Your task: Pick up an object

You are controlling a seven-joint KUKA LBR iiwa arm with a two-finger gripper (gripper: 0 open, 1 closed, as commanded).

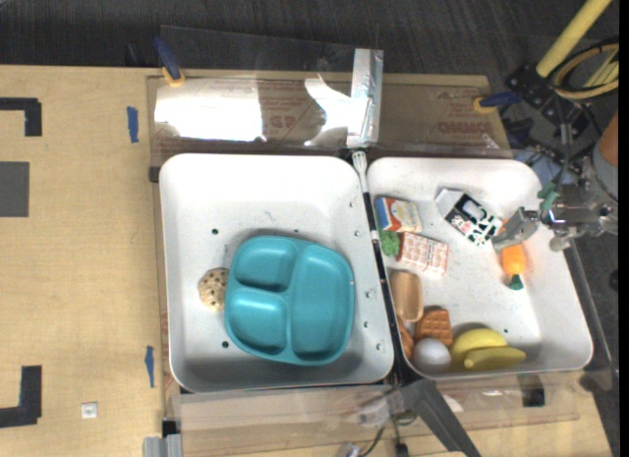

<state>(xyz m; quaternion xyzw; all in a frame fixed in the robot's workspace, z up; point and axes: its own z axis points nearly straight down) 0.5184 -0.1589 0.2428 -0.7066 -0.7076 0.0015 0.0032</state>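
I see the left bin (187,190) with bare floor along its far and left sides; a teal tray (290,298) sits in its middle toward the near wall, and a cookie (212,288) lies touching the tray's left edge. Between the bins runs a shared rim, and just right of it the right bin (565,332) is crowded along its left wall: a small carton (400,214) at the far end, a green piece (391,244) below it, a red-print packet (425,253) beside that, then a tan piece (407,295), a waffle-like piece (433,326) and a white ball (430,352) by the near wall. A banana (486,346) lies along the near wall, just right of the ball. A black-and-white packet (469,218) lies toward the far side, and right of it a carrot (513,262) sits in the open middle-right floor, with clear room below it. The gripper (546,217) reaches in over the right rim at the far-right corner, just above and right of the carrot; I cannot tell whether its claw is apart or together, and I see nothing in it.
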